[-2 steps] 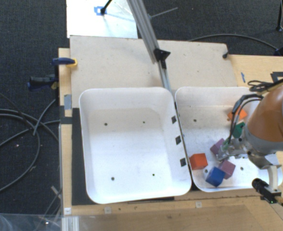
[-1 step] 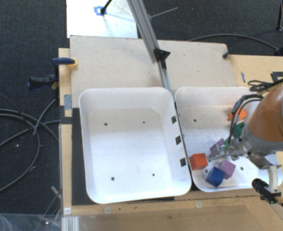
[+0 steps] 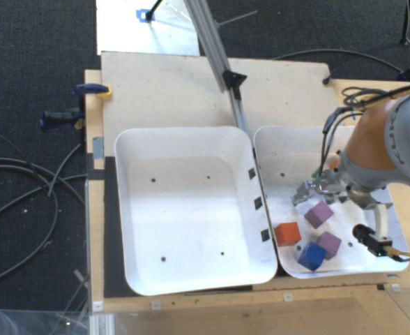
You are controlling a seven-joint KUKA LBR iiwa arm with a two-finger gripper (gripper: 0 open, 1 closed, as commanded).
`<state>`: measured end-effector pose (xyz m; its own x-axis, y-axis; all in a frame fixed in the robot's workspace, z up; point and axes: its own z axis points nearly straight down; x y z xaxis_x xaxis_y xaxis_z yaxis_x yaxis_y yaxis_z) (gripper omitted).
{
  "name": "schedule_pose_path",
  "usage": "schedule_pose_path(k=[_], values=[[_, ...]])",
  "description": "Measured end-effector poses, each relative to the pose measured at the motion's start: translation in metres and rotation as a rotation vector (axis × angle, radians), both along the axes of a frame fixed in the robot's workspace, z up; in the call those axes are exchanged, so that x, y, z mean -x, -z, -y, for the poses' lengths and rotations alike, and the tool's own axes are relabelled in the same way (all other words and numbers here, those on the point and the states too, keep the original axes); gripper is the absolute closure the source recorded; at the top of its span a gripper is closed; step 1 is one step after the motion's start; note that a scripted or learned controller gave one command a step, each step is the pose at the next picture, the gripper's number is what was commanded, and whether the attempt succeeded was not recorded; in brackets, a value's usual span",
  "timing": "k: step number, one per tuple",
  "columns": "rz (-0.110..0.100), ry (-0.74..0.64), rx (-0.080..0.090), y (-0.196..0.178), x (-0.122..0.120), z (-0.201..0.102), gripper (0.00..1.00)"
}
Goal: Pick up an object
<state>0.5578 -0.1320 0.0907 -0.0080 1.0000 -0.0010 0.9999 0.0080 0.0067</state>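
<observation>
In the right bin (image 3: 289, 145), end effector (image 3: 308, 191) poised just beside the upper purple block (image 3: 319, 214), apparently holding nothing, finger spread too blurred to tell. Approach step, seemingly; next, centring over the block, then closing.

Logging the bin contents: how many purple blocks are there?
2, both in the right bin: one purple block beside the gripper, another nearer the front, touching the blue block. The arm may hide more.

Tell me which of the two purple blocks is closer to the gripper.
The upper purple block, just below the gripper. The other purple block lies lower, beside the blue block.
</observation>
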Motion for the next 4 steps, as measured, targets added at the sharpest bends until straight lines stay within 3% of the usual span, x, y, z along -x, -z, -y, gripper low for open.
schedule_pose_path(k=[1,2,3,4], values=[[-0.009,0.005,-0.003,0.001,0.055,-0.033,0.00],[-0.004,0.003,-0.001,0.000,0.037,-0.033,0.00],[-0.003,0.001,-0.001,-0.010,0.037,-0.033,1.00],[0.000,0.008,0.002,-0.078,0.056,0.000,1.00]])
